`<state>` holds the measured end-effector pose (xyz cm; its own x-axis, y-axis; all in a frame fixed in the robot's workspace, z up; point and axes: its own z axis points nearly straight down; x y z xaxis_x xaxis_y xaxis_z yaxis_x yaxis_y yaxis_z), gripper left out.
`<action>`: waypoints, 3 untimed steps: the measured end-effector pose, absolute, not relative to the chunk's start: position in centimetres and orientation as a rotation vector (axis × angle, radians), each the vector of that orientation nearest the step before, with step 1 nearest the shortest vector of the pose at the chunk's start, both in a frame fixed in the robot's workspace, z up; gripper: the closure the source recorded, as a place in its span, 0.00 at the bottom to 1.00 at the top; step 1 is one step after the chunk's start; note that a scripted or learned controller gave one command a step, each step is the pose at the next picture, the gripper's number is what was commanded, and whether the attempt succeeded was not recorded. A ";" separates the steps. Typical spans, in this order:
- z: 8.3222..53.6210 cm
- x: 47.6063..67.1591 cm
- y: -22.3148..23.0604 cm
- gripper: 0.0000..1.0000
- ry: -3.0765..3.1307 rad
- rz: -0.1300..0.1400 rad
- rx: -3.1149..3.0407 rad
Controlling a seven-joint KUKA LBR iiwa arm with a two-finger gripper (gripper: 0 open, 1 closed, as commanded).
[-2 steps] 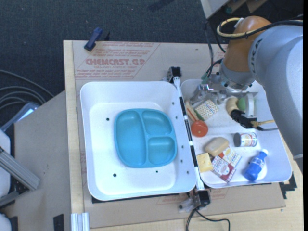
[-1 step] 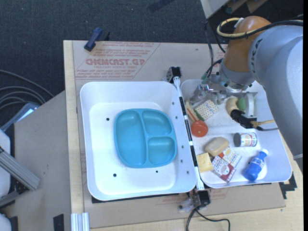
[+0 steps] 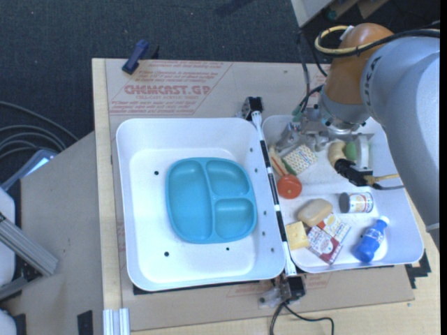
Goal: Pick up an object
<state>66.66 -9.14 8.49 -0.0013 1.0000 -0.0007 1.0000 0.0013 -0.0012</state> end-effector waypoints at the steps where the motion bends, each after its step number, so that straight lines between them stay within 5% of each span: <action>1: 8.5 66.7 -9.1 0.00 -2.222 0.002 -2.220; 3: 8.5 66.6 -9.3 0.00 -2.222 0.002 -2.221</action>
<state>66.65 -9.29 8.49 -0.0004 1.0000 -0.0008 1.0000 0.0004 -0.0012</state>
